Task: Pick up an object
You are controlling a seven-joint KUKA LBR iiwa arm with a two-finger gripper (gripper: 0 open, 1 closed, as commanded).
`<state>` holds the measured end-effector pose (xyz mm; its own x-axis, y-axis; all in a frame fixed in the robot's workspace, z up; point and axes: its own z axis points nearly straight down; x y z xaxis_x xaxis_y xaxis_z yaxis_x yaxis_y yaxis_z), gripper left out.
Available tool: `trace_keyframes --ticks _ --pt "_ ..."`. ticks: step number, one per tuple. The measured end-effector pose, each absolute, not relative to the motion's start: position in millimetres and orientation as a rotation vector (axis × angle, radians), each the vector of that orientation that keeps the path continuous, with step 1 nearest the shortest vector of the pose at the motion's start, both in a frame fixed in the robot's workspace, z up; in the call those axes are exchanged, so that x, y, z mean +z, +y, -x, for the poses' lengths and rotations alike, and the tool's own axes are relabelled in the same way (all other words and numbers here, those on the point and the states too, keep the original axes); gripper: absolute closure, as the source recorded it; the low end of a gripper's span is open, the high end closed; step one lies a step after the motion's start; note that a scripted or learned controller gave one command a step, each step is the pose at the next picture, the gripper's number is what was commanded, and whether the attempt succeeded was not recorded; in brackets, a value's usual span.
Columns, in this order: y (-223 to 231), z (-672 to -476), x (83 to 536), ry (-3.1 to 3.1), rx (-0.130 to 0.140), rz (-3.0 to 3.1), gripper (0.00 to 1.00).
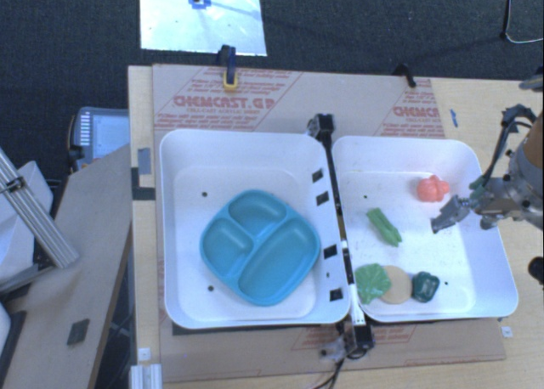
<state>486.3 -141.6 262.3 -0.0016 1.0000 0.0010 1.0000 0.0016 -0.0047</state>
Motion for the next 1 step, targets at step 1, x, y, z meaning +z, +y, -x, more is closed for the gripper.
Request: trace_keyframes --ticks 1 --pt "-141.6 -487.8 265.2 -2.226 -0.002 2.219 0.00"
